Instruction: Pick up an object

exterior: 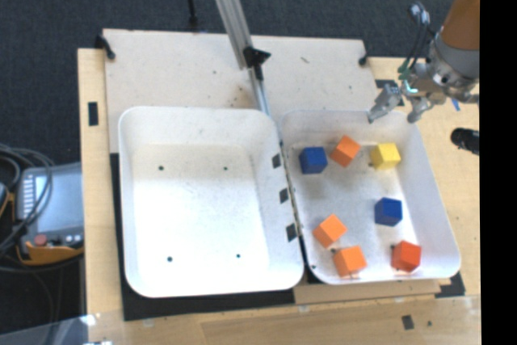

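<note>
The left bin (pixel 202 198) sits well off to the gripper's left. In the right bin (pixel 432 198), below the gripper, lie blocks — a blue cube (pixel 313 160) and an orange cube (pixel 346 150) down-left of it, a yellow cube (pixel 385 156) nearly straight beneath. Farther down: two orange cubes (pixel 329 229) (pixel 350 260), another blue one (pixel 388 211), a red-orange one (pixel 406 256). The gripper (pixel 400 108) hangs over the bin's upper rim, fingers spread, holding nothing.
</note>
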